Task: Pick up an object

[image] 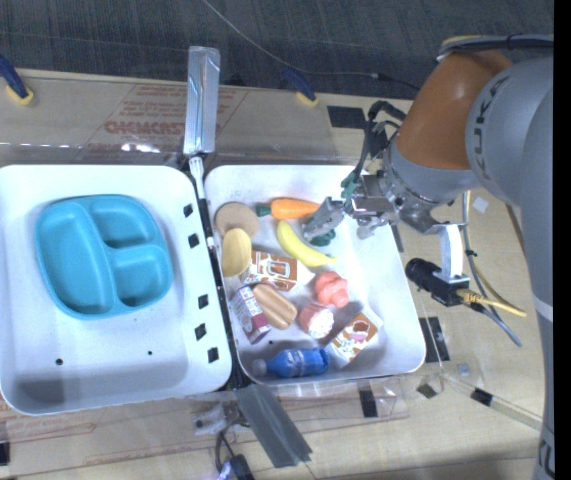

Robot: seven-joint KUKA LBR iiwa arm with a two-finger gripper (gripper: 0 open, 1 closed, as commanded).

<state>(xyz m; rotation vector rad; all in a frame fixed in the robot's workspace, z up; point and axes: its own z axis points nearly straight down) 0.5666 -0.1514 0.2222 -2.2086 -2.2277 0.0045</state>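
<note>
The blue bottle (295, 362) lies lengthwise left-right; fingers (322, 225) above the banana (302, 245), grip unclear.

Place: a robot lab or test bench, not a home.
Arm: a grey industrial arm (495, 118) with an orange band reaches in from the right of the bins.
Bins: two shallow white bins, the left bin (15, 368) and the right bin (405, 313), sit side by side, taped and bracketed to the bench (525, 378).
Clamps: blue clamps (10, 78) grip a cardboard sheet (115, 118) behind the left bin.
Cables: loose cables (265, 48) run over dark carpet (85, 18) behind the bins.
Props: toy food (300, 243) fills the right bin; a blue tray (100, 253) lies in the left bin.
</note>
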